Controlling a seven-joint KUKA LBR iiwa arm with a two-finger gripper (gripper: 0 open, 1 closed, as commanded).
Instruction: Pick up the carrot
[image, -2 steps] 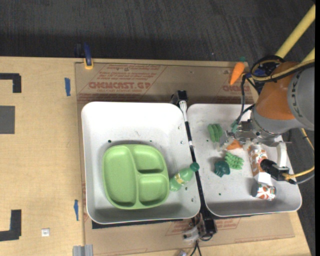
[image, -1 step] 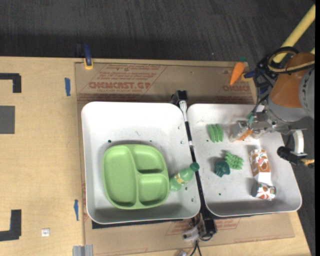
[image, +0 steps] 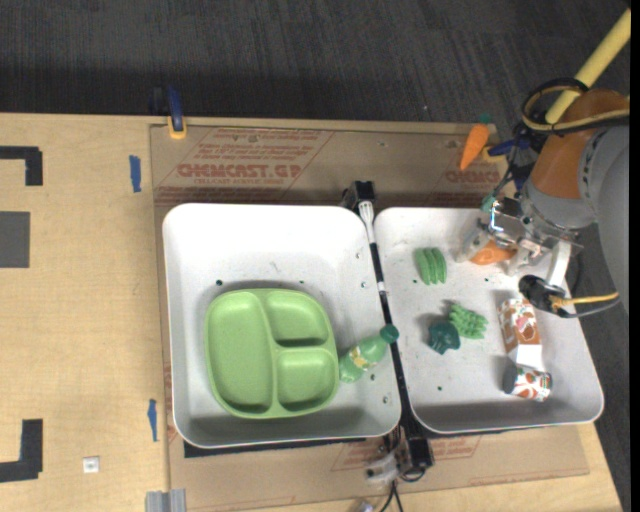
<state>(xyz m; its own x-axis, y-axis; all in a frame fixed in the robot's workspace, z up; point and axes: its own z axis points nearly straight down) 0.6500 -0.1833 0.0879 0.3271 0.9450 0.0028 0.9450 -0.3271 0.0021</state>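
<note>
On my feed the worktop (image: 80, 300) runs brown across the left, bearing two white bins side by side. The left bin (image: 200, 240) holds a green divided tray (image: 270, 350), and a pale green bottle (image: 362, 356) lies just beside the tray's right edge, against the wall between the bins. The right bin (image: 580, 390) holds a ridged green piece (image: 431, 265) near its upper left, a dark green toy (image: 444, 334) touching a lighter spiky green one (image: 467, 321) around the middle, and a red-and-white carton (image: 523, 350) lying along the right side. I see one carrot (image: 474, 147) resting outside the bins on the cardboard behind the right bin, orange with a green top. The jaws (image: 497, 240) are down in the upper right corner of the right bin, right at a small orange thing (image: 490, 255); I cannot tell whether they are open or closed, or whether they grip it.
</note>
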